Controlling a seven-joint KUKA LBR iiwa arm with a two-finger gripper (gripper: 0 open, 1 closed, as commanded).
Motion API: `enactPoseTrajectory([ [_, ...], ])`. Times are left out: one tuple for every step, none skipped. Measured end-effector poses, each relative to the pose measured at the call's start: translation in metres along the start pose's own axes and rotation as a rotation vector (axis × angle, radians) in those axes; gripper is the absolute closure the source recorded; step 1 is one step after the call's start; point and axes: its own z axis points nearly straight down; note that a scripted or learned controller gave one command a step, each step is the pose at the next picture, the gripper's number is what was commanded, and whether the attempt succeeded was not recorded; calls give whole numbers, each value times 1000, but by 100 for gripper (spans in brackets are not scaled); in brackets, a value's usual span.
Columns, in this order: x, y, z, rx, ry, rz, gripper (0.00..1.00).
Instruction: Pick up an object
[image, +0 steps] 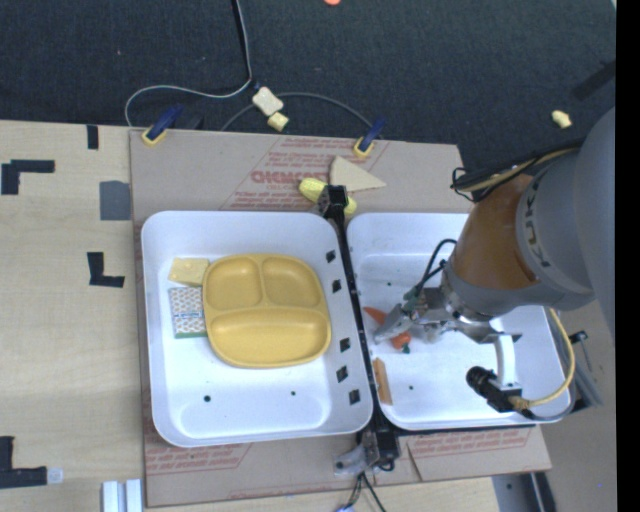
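My orange-banded wrist (500, 240) hangs over the right bin (440, 405) so my pincer (405, 322) reaches the small orange pieces (385, 328) on its floor; whether it grips 1, I cannot tell.

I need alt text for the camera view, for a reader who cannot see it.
A grey arm reaches from the right into the right bin, its gripper low over small orange pieces near the divider. The left bin holds a yellow divided plate with two small flat items beside it.
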Motion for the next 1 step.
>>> enactPoseTrajectory([
  [1,1,-13,-3,1,-2,100],
])
